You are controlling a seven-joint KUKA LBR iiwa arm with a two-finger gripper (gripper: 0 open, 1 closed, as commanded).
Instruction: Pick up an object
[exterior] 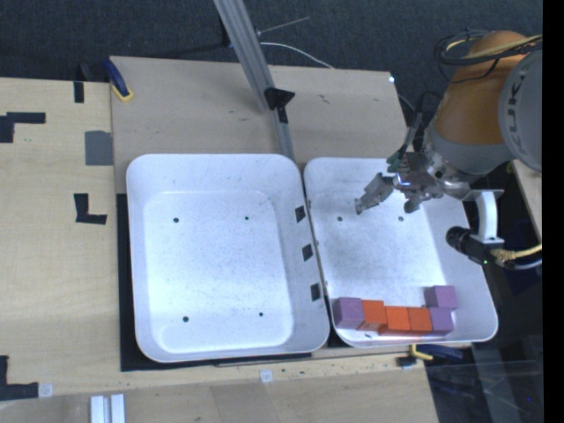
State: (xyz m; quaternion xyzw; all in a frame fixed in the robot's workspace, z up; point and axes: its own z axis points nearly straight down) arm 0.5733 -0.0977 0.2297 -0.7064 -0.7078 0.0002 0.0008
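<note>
Along the near edge of the right bin (458,236) lie five blocks: three purple blocks (350,310), two orange blocks (398,318). One hand (388,197), fingers spread and grasping nothing, hangs over that bin's far end, well apart from them. Left bin (216,254) adjoins.

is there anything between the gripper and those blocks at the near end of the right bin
Nothing visible does. The gripper sits over the far part of the right bin; bare bin floor lies between it and the purple and orange blocks.
</note>
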